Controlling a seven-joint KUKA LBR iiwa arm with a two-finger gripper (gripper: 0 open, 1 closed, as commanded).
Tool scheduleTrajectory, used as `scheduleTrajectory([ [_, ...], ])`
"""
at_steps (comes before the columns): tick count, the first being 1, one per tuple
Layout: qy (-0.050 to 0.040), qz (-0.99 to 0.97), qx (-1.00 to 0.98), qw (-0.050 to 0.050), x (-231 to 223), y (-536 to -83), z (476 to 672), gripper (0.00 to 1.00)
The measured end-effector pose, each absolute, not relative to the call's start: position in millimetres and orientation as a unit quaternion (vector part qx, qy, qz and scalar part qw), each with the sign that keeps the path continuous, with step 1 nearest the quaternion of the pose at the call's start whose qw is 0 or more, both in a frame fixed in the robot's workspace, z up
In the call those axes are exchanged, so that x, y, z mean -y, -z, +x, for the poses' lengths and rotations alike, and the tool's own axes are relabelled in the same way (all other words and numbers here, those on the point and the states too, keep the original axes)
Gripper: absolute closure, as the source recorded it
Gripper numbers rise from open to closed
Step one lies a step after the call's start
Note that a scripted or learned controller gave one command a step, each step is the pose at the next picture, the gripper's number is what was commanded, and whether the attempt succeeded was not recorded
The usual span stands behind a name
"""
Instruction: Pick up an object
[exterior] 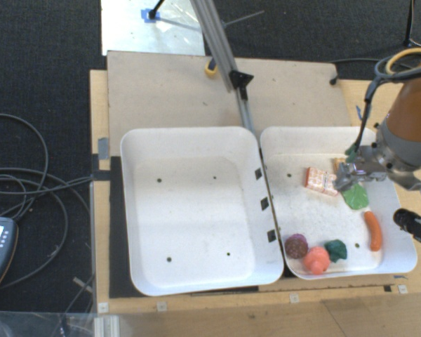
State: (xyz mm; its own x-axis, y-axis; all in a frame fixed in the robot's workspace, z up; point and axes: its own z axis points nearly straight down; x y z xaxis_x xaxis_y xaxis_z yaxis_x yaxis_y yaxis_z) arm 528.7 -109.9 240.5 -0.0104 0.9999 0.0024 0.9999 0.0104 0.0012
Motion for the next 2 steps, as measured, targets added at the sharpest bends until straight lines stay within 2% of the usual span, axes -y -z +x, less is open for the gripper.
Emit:
scheduleTrajectory([
  [1,0.0012,-0.704,0.711,0.000,66.3,-237.8,531.2,1.00],
  [2,0.0011,-0.703,0.711,0.000,14.6,-227.7,541.7,1.00],
])
